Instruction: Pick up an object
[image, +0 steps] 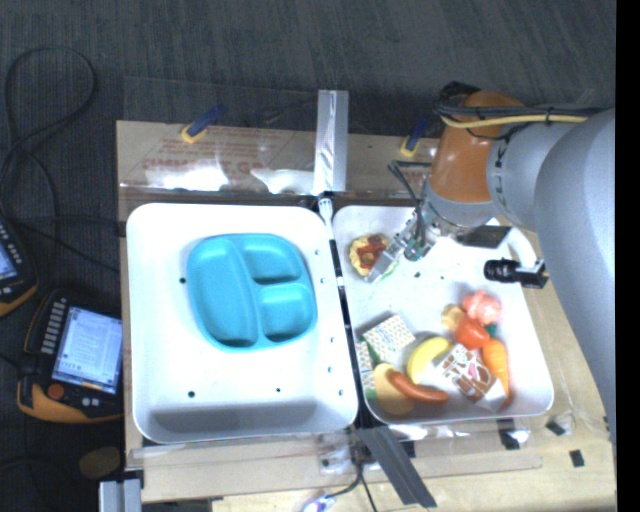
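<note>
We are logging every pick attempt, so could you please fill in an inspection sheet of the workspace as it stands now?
Surface: bench bears the left bin and the right bin side by side.
Job's things: small pizza-like toy at the right bin's upper left; toy food pile along its lower half, including a hot dog and a carrot.
Clutter: blue divided tray in the left bin.
Grippers: gripper low in the right bin, just beside the pizza-like toy; nothing seen between its fingers.
Cables: black cable on the floor at upper left.
Surroundings: handheld pendant with lit screen left of the bench.
</note>
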